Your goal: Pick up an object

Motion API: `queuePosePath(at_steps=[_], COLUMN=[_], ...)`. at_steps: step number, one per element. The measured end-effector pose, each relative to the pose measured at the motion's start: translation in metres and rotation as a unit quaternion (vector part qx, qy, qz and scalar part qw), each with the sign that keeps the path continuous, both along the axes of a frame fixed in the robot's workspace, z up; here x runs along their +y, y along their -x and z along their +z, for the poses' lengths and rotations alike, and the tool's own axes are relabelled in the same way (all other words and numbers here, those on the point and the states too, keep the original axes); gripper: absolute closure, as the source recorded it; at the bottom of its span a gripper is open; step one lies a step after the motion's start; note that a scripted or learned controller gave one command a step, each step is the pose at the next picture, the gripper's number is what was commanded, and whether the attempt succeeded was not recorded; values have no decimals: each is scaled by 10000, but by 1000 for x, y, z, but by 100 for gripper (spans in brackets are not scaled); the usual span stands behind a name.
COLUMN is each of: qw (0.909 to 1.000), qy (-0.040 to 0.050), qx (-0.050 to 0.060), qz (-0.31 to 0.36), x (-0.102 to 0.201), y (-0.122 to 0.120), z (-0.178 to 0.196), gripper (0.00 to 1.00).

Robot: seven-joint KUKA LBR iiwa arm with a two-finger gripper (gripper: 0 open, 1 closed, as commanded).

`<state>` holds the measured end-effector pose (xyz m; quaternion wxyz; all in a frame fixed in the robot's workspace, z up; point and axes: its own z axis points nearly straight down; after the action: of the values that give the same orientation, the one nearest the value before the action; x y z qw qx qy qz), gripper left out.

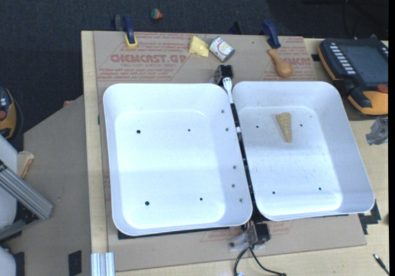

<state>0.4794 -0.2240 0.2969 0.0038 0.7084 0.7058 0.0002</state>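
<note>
A small tan cone-shaped object point(284, 126) lies in the upper middle of the right white bin point(345, 145). It points away from me with its narrow end toward the bin's front. The left white bin point(117, 145) sits beside it, their edges meeting at the centre of the bench.
Behind the bins on the cardboard lie a yellow wedge point(199, 47), a small white cylinder point(221, 49) and a wooden-handled piece point(280, 64). Blue clamps point(129, 31) hold the board's far edge. A black and orange pendant point(361, 71) rests at the right.
</note>
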Motion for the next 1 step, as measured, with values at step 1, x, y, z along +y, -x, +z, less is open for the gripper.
queuePosePath(at_steps=[1], qw=[10000], qy=[-51], qx=[61], qz=[49], x=[65], y=[0], z=[-54], gripper=[100])
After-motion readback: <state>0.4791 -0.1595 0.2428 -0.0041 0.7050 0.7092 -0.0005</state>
